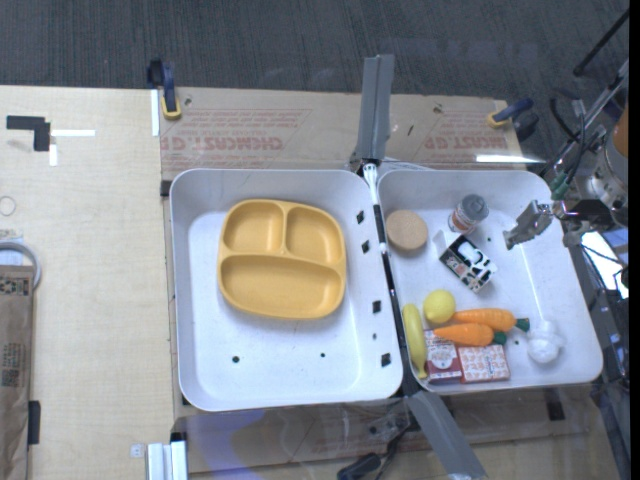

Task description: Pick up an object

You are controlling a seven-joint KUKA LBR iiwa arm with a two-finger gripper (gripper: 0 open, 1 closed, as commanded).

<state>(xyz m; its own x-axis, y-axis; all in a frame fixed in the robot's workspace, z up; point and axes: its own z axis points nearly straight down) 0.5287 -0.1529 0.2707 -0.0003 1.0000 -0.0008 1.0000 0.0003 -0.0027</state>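
The gripper (527, 224) hangs over the right bin (560, 268) near its far right side, and whether it is wide or narrow I cannot tell; nothing shows in its grasp. In that bin lie a round wooden disc (407, 230) at the far left, a small jar (468, 211), a black-and-white box (468, 262), a lemon (439, 307), a banana (414, 336), two carrots (484, 321), a red carton (467, 358) and a white ball (544, 347). The left bin (200, 298) bears a yellow divided plate (283, 258).
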